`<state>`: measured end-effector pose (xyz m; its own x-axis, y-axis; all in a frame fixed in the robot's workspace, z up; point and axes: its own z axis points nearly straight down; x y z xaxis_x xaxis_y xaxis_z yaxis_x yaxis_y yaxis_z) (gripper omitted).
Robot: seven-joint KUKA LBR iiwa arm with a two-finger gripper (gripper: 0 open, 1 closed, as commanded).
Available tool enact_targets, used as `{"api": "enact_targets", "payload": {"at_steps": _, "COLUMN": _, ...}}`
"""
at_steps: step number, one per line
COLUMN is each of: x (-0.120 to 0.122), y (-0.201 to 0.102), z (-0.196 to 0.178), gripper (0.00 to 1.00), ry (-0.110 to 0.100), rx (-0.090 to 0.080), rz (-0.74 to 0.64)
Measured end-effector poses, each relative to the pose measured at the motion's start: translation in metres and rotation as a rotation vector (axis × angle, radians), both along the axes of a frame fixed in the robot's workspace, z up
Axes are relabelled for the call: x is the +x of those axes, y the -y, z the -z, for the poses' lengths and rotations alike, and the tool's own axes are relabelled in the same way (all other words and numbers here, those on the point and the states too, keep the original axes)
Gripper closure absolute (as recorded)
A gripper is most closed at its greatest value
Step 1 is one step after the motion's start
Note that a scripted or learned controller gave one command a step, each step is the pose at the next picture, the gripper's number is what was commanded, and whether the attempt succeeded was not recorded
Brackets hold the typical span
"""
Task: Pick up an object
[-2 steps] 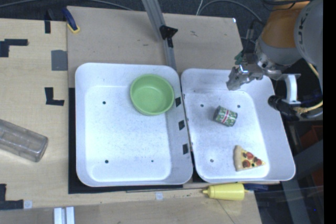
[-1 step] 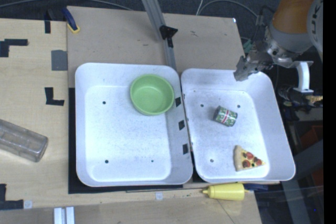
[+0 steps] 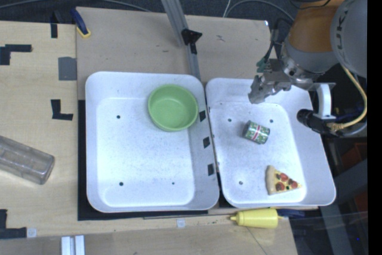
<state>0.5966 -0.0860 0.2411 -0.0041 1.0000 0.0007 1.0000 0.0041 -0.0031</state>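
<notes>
Clear plastic cylinder (image 3: 24,159) lying on the worktop (image 3: 36,98) far left; left bin (image 3: 107,188) holds a green bowl (image 3: 173,107) near its back right corner; right bin (image 3: 310,188) holds a small green can (image 3: 256,132) on its side mid-bin and a toy pizza slice (image 3: 280,180) toward the front; yellow bottle (image 3: 258,218) lies just outside the front rim; jaws (image 3: 261,91) over the back edge of the right bin, near the can but apart, nothing visibly held; cannot tell how open. Judgement: pick not yet made; descent, grasp and lift all remain.
</notes>
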Motion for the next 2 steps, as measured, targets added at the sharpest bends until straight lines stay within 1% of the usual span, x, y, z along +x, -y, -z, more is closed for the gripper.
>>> {"api": "enact_targets", "payload": {"at_steps": 1, "x": -0.015, "y": -0.044, "z": -0.005, "gripper": 1.0, "ry": 0.001, "rx": 0.001, "rz": -0.001}}
{"api": "enact_targets", "payload": {"at_steps": 2, "x": -0.032, "y": -0.087, "z": 0.007, "gripper": 1.0, "ry": -0.001, "rx": 0.0, "rz": -0.001}}
